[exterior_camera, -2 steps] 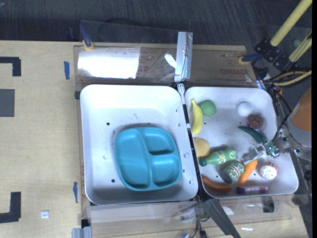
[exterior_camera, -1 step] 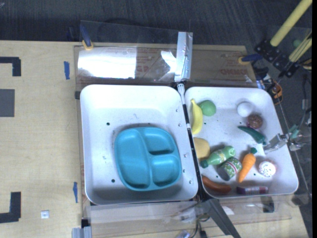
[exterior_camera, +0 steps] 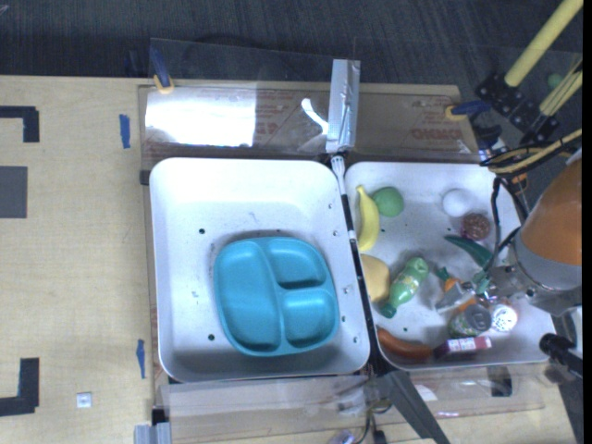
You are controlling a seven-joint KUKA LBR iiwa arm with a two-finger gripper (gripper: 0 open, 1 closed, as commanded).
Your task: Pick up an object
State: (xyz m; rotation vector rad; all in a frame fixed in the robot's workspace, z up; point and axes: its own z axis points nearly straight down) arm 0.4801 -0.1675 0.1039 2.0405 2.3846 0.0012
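Note:
The right bin (exterior_camera: 416, 168) holds several small items: a yellow banana (exterior_camera: 367, 218), a green ball (exterior_camera: 388, 201), a white ball (exterior_camera: 456, 201), a brown ball (exterior_camera: 476, 224), a green bottle (exterior_camera: 405, 283), a yellow fruit (exterior_camera: 374, 276), a brown sausage (exterior_camera: 404, 344) and a red-and-white tube (exterior_camera: 467, 344). My gripper (exterior_camera: 477, 296) is low in the bin's right part, amid a dark green piece (exterior_camera: 467, 248), an orange bit (exterior_camera: 450, 285) and a white round disc (exterior_camera: 502, 319). Clutter and the wrist hide what lies under it.
The left bin (exterior_camera: 185, 248) carries a blue divided plate (exterior_camera: 276, 294). A clear upright panel (exterior_camera: 343, 104) stands behind the wall between the bins. The arm's orange band (exterior_camera: 562, 220) hangs over the right bin's right edge, with yellow poles and cables (exterior_camera: 532, 146) behind.

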